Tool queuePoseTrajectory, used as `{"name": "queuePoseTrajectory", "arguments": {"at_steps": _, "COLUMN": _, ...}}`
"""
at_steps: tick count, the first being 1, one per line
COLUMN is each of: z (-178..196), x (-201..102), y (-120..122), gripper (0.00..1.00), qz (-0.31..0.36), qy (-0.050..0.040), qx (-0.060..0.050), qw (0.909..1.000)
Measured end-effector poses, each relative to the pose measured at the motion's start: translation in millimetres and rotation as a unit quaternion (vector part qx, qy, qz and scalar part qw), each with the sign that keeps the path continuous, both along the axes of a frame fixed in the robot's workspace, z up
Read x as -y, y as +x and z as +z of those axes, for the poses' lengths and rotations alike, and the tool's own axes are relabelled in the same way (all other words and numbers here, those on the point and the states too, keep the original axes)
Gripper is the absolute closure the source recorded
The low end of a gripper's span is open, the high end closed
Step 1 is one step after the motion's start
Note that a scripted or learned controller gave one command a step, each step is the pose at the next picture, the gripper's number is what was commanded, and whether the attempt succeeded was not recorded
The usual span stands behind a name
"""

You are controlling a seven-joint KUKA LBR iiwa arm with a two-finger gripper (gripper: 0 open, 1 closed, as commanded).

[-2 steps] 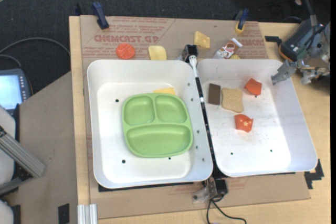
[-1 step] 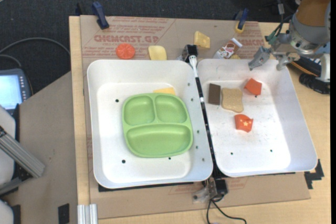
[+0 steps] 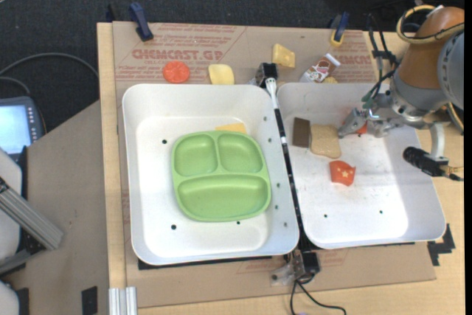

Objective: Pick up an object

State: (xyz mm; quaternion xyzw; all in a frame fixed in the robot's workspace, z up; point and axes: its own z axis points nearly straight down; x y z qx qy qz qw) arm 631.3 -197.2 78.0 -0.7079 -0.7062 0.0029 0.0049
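Surface [image 3: 192, 40] carries two white bins side by side. Left bin [image 3: 147, 122] holds a green divided tray [image 3: 220, 177], with a yellow piece [image 3: 231, 128] touching its far edge. Right bin [image 3: 391, 210] holds a brown block [image 3: 301, 132], a tan slice [image 3: 325, 141] touching it, and a red piece [image 3: 342, 172] nearer the front. Pincer [image 3: 363, 123] sits low over the right bin's far side, just beside the tan slice; whether it is open or closed cannot be determined.
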Motion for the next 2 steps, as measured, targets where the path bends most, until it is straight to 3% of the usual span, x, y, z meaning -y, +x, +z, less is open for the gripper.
{"name": "queuePoseTrajectory", "arguments": {"at_steps": 1, "z": 7, "x": -37, "y": 37, "gripper": 0.00, "qz": 0.004, "qy": -0.0021, "qx": 0.008, "qw": 1.0000}}
{"name": "queuePoseTrajectory", "arguments": {"at_steps": 2, "z": 18, "x": -35, "y": 37, "gripper": 1.00, "qz": 0.002, "qy": -0.0030, "qx": 0.009, "qw": 1.0000}}
